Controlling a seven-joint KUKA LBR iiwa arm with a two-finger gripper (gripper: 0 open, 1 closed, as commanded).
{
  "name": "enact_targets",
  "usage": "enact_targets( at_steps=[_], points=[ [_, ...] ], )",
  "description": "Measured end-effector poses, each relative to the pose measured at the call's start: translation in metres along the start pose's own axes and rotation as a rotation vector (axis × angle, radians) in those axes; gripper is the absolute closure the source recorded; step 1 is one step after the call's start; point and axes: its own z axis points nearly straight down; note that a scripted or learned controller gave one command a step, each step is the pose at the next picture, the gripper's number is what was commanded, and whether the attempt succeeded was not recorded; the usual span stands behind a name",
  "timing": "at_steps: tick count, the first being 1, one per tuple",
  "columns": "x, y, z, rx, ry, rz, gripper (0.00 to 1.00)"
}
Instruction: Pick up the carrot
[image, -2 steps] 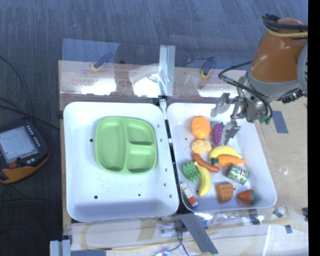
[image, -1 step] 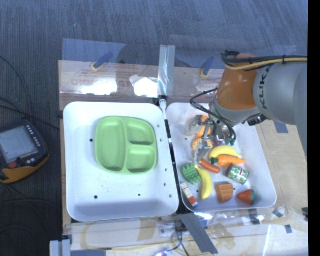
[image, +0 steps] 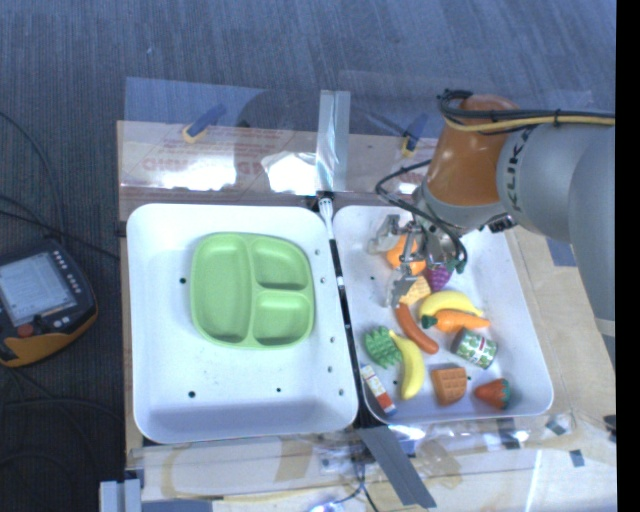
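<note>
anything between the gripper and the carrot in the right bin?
Yes. The gripper is at the bin's upper part, and the carrot lies lower right of it. A yellow banana and purple grapes sit between them, the banana touching the carrot's upper side.

Dark blue-grey carpet (image: 250, 40) covers the floor around a pale wooden bench (image: 180, 150), whose top carries clear tape and a bright glare patch (image: 290, 172). A handheld control pendant (image: 42, 300) lies on the carpet at left, with thin black cables (image: 40, 190), possibly its own, looping nearby.
</note>
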Motion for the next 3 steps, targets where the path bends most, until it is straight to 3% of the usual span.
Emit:
enact_targets(
  at_steps=[1,2,3],
  points=[
    [-0.003,0.001,-0.013,0.003,-0.011,-0.001,1.0],
    [0.088,0.04,-0.099,-0.002,0.002,0.103,1.0],
    [0.128,-0.005,-0.191,0.0,0.001,-0.087,1.0]
  ],
)
